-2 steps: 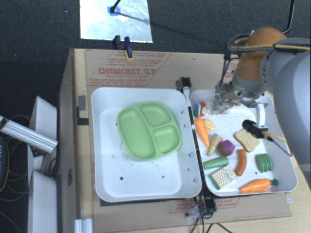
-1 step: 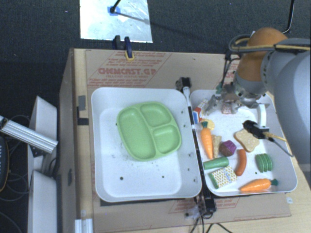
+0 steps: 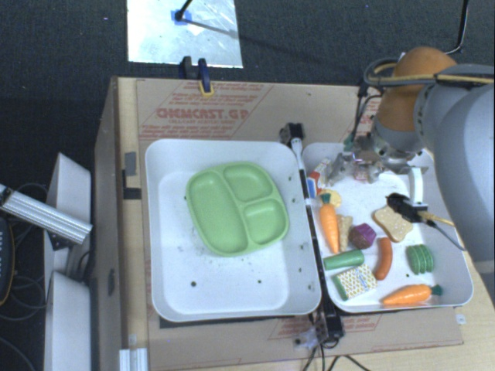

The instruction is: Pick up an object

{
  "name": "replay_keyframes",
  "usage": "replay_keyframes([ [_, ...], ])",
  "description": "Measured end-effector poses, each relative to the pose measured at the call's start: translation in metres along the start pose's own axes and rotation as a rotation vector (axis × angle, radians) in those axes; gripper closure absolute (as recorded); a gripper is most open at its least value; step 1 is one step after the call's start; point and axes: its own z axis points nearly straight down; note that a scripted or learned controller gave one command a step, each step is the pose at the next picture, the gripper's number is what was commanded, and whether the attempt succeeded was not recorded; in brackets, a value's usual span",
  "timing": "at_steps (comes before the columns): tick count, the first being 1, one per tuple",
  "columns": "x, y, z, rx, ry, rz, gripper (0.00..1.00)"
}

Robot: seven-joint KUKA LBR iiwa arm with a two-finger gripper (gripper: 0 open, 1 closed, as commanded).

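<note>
From the orange carrot (image 3: 405,294) at the right bin's (image 3: 462,278) near edge back to my gripper (image 3: 357,165), low over the far corner, I judge this the approach; grip state unclear, next a descent onto one toy.

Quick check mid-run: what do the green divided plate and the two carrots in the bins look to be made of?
The green divided plate looks like molded plastic with a matte finish: uniform pale color, soft rounded compartment ridges. The carrot near the divider and the carrot at the front edge look like toy plastic or rubber: flat saturated orange, faint sheen. Plastic versus rubber is unclear from here.
</note>
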Motion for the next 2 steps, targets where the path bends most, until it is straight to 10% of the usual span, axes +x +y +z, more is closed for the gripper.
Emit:
replay_keyframes([
  [1, 0.016, -0.013, 0.002, -0.021, 0.003, 0.001, 0.00],
  [2, 0.019, -0.012, -0.009, -0.023, 0.009, -0.002, 1.00],
])
